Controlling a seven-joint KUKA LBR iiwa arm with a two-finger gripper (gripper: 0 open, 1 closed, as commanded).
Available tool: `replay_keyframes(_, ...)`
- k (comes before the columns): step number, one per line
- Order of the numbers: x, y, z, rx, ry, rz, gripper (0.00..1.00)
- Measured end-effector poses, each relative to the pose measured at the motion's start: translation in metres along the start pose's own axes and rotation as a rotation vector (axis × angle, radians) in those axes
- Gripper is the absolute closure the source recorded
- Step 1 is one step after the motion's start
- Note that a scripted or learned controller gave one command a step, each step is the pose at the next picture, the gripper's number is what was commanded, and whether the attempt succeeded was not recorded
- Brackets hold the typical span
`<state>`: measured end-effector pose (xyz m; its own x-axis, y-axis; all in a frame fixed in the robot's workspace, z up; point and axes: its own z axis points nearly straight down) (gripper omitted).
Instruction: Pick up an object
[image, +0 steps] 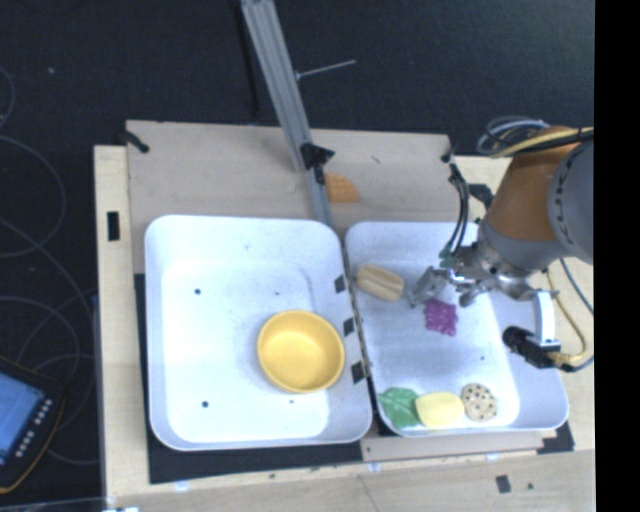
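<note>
- Arm (535, 205) reaches in from the right, orange band above the wrist, over the right bin (395, 245).
- Claw (437, 288) low over the right bin's upper middle, just above the purple obj (440, 318); can't tell from this angle if the claw is wide, narrow or holding anything, its tips blur into the purple piece.
- Purple obj lies on the right bin floor, mid-bin, right under/beside the claw tip; touching or not, can't tell.
- Tan oblong block (380, 282) in the right bin's upper left, near the divider betw. the bins, a bit left of the claw.
- Along the right bin's near edge, a row: green item (400, 404), pale yellow item (437, 409) touching it, then a spotted cookie-like disc (480, 402) just beside.
- Left bin (190, 250) holds a yellow bowl (299, 351), upright, toward its lower right.
- Small orange thing (341, 189) on the counter (210, 170) behind the bins, next to a slanted grey metal rail (282, 80).
</note>
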<state>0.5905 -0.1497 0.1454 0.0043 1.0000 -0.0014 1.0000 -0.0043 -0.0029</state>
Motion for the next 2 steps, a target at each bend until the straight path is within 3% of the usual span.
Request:
replay_keyframes(1,-0.001,0.002,-0.014,-0.007,0.0,0.005,1.0)
replay_keyframes(2,0.001,0.005,-0.078,-0.011,-0.001,-0.007,1.0)
